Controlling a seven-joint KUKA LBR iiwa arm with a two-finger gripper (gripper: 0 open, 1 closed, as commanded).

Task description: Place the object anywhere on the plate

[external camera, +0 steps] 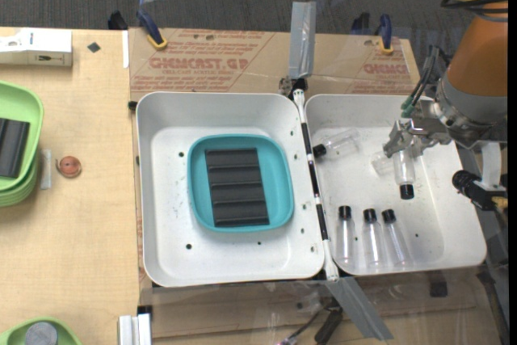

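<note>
Starting at the far left: a stack of green trays (pixel 18 148) runs off the frame edge, with a small orange-brown disc (pixel 69 166) just beside it on the wooden bench (pixel 81 254). A white box (pixel 35 47) lies near the top left edge.

Left bin (pixel 161 254): a teal plate (pixel 281 174) sits roughly centred, holding a black ribbed insert (pixel 236 187). Bare white floor rings the plate on all sides, widest along the near and left walls. Brown cardboard (pixel 210 61) lies behind both bins.

Right bin (pixel 452 250): a clear vial with a black cap (pixel 334 145) lies near the dividing wall, tilted, cap pointing left. Three more vials (pixel 368 237) lie side by side near the front wall, caps pointing away from it, close together but apart from the wall. Open floor sits between these three and the lone vial.

Gripper (pixel 405 149) hangs over the right bin's middle-right area, the grey arm (pixel 477 93) with orange band coming in from the right edge. A clear vial (pixel 405 174) hangs roughly upright from the fingers, black cap at the bottom; the fingers look closed around its upper end, though the clear glass makes the contact hard to read. That vial is over the right bin, well apart from the plate.
</note>
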